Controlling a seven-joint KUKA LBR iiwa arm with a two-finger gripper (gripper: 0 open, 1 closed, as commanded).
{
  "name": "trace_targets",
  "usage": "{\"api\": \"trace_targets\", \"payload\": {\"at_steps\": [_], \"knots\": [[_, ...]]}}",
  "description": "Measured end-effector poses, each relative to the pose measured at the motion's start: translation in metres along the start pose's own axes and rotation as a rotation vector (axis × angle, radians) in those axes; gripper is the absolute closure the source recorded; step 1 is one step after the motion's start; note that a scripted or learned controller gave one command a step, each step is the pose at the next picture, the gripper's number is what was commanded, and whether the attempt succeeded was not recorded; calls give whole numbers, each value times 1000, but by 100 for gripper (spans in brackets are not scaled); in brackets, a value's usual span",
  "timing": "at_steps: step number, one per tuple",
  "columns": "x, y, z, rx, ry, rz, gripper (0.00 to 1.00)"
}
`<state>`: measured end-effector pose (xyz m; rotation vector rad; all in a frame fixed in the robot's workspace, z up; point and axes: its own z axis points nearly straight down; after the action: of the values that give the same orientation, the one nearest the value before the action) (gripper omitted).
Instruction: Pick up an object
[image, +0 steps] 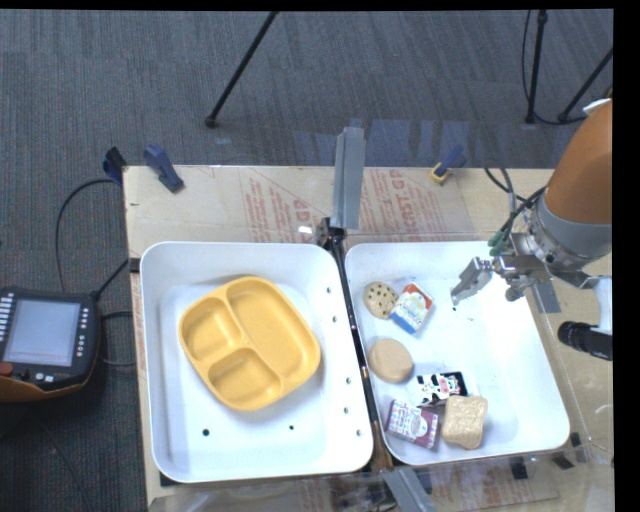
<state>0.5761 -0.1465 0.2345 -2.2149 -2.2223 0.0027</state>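
The hand hangs over the right bin, and I cannot tell its grip. The milk carton lies nearest, just left and slightly lower, beside 1 cookie.

arm is getting cropped at the right edge, upper links out of view. gripper fingers too small to read. cow-print pack is sitting partly hidden behind tan block.
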Motion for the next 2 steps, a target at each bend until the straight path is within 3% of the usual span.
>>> {"api": "trace_targets", "payload": {"at_steps": [1, 2], "knots": [[4, -102, 81, 7, 3, -138, 0], [16, -18, 150, 2, 1, -158, 0]]}}
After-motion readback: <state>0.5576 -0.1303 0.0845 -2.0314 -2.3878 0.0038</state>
